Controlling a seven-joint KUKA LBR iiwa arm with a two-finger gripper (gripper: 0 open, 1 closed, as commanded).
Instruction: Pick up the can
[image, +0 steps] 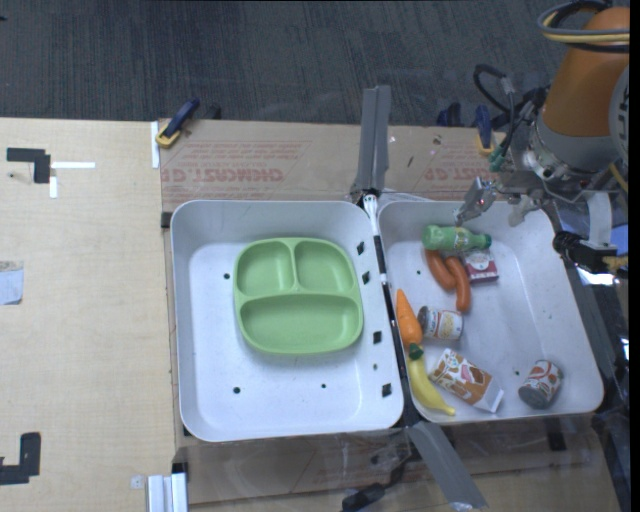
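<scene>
Your gripper (478, 203) hangs over the far edge of the right bin (575, 300), holding nothing; whether it is apart or together cannot be told from this angle. The can (541, 383) lies on its side in that bin's near right corner, well apart from the gripper and clear of the juice carton (463, 379). You would do best to cross above the green bottle (455, 238), carrots (450, 276) and small jar (441, 323), then descend squarely astride the can's round body so it does not roll toward the wall.
</scene>
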